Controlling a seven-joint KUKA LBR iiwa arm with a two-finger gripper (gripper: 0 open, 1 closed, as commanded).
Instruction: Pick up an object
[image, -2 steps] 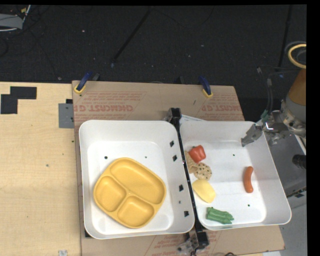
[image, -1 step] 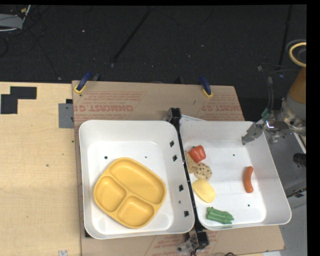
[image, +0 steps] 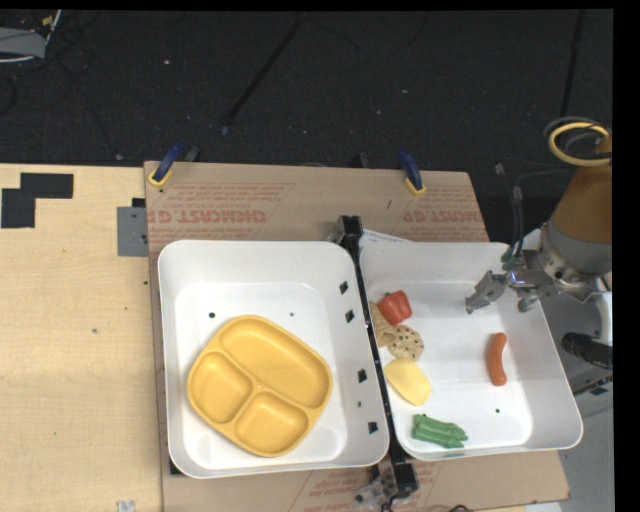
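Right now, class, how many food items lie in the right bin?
5: red pepper, cookie and yellow piece near the divider, green beans at the front, sausage to the right. More may hide beneath.

The left bin (image: 175, 300) holds a divided tray (image: 260, 383), and the right bin (image: 545, 400) holds several food items, with the gripper (image: 497, 290) above its far right part.

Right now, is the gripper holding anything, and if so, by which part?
Nothing is held. The gripper hangs over bare floor of the right bin, apart from the orange sausage and the red pepper.
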